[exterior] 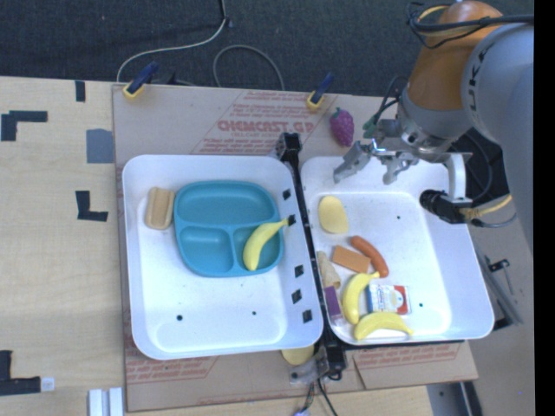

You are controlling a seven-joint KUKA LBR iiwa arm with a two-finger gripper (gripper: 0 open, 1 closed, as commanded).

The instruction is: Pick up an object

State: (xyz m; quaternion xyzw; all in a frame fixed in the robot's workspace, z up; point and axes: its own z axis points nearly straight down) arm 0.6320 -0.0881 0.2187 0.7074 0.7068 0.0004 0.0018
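My gripper hangs over the far rim of the right bin, its two grey fingers spread open with nothing between them. Below it in that bin lie a pale yellow lemon-like piece, an orange block, a red-orange sausage, two yellow bananas, a small white carton and a tan stick. The left bin holds a blue divided plate with a banana on it, and a tan bread slice beside it.
A purple grape bunch lies on the cardboard behind the right bin, just left of the gripper. A black divider runs between the bins. Blue and yellow clamps hold the cardboard's far edge. The arm's grey body fills the upper right.
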